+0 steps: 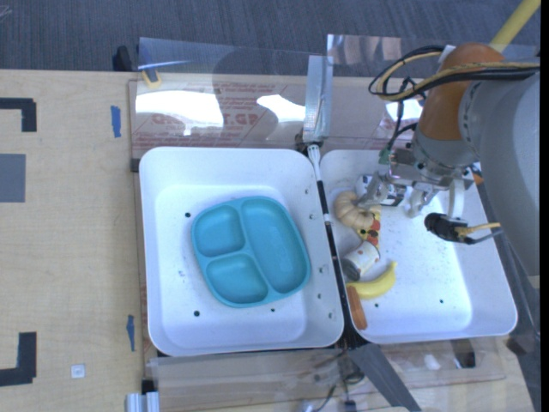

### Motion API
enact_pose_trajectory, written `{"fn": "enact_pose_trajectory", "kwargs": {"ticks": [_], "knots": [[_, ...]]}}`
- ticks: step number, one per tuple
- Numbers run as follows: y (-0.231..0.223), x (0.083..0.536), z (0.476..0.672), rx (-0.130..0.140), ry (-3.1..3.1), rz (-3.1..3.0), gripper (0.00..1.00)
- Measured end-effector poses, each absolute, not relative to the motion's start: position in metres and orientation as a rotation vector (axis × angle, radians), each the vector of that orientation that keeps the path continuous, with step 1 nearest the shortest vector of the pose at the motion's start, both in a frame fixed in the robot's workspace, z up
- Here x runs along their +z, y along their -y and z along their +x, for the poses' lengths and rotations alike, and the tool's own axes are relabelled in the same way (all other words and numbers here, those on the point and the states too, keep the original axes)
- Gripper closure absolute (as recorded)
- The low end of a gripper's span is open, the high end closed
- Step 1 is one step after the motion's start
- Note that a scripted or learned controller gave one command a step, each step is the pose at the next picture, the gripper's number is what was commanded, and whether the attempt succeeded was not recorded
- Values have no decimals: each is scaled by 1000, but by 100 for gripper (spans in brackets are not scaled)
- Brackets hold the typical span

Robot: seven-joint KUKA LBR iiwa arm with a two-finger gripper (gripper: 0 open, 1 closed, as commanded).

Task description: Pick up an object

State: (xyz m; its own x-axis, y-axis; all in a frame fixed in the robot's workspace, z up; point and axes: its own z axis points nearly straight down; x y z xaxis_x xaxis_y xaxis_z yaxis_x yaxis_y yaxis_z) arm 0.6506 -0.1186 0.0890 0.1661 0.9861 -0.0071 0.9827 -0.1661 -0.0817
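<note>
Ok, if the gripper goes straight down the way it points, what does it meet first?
Likely the bare floor of the right bin, just beside the tan toy. The gripper hangs next to that toy, but depth is unclear, so it could clip it.

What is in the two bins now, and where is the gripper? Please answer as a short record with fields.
left bin: one blue plate with three sections
right bin: banana, orange stick, tan toy, small white cup
position of items: all close to the right bin's left wall
gripper: over the far part of the right bin, just right of the tan toy
held object: none visible
</note>
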Motion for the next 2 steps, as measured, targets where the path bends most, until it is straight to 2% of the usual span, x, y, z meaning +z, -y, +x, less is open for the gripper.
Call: {"fn": "enact_pose_trajectory", "kwargs": {"ticks": [1,2], "knots": [[146,87,657,40,2240,-2111,0],[112,85,649,106,1623,-2619,0]]}}
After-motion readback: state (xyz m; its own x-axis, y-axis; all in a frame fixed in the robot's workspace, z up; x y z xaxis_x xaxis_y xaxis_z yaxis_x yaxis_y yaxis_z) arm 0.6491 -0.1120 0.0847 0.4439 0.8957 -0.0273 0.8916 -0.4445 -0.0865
